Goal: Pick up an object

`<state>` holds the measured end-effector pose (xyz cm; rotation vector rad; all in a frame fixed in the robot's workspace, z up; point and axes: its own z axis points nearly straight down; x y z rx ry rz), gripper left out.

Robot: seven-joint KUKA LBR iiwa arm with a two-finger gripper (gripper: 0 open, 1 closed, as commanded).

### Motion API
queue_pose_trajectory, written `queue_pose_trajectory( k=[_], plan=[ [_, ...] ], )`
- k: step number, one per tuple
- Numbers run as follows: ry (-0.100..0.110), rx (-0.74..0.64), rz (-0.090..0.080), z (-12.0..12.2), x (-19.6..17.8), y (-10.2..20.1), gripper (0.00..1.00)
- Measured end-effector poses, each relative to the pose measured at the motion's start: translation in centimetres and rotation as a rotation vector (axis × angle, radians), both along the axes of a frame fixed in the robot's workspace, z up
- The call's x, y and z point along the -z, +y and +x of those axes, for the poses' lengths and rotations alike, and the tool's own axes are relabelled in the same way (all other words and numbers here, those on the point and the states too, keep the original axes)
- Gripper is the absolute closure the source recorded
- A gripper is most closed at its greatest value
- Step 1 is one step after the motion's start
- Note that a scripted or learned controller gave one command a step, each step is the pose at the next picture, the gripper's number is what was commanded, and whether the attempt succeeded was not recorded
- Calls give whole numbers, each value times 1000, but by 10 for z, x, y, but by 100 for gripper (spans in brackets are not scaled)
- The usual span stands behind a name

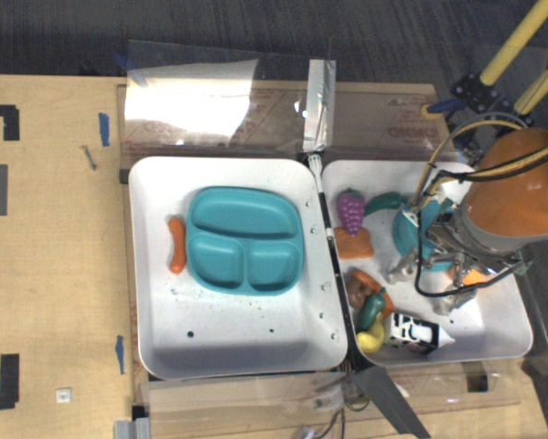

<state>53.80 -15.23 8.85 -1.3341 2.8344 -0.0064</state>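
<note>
The right bin (504, 335) holds several small toys. A purple bunch of grapes (350, 210) lies at its far left above an orange block (354, 243). A teal cup-like piece (404, 230) sits near the bin's middle. Lower left lie an orange-red piece (365, 282), a green piece (372, 311), a yellow piece (370, 339) and a black-and-white object (413, 331). My gripper (426, 277) hangs low over the middle of this bin, just right of the teal piece and above the black-and-white object. The wrist and cables hide what is directly under it.
The left bin (155, 337) carries a teal divided plate (246, 239) with an orange sausage-shaped toy (177, 245) beside its left edge. A clear plastic sheet (191, 108) and a metal bar (317, 108) lie behind the bins. The arm's orange band (516, 186) overhangs the right bin's far right side.
</note>
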Motion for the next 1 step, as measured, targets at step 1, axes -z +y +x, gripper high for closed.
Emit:
queue_pose_trajectory(
  k=[1],
  plan=[
    [-14, -2, 3, 4, -13, 3, 100]
  ],
)
